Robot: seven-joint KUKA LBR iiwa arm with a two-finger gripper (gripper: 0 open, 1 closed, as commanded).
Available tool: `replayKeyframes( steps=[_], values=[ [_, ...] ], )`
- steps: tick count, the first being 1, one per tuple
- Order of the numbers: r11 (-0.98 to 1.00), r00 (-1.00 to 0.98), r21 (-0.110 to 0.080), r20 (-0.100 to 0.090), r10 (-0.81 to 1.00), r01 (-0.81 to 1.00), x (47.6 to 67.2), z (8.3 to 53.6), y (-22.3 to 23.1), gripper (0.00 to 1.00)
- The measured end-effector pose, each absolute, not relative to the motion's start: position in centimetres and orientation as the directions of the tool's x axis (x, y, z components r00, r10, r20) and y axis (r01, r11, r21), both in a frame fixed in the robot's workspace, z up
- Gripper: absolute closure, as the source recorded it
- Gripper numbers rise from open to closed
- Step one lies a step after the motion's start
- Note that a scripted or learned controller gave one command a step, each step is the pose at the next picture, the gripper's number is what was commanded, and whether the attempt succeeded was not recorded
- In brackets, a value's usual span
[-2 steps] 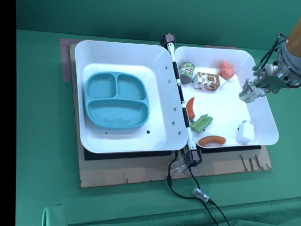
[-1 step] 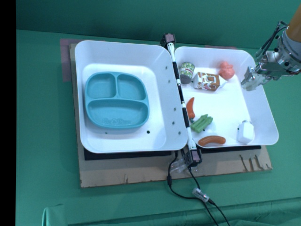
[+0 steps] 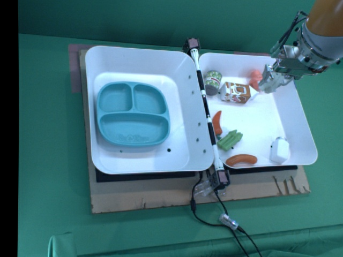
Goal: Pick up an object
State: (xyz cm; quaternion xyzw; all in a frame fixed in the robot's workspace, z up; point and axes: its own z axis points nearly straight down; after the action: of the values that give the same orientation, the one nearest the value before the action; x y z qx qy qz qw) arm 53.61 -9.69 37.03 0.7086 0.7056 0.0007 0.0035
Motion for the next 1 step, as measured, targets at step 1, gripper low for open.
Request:
replayKeyframes(
  steps=[1],
  values=[
    [-0.006,0.006,0.006,-0.006,1.0,1.0,58.09,35.66,-12.25,1.0]
  ],
)
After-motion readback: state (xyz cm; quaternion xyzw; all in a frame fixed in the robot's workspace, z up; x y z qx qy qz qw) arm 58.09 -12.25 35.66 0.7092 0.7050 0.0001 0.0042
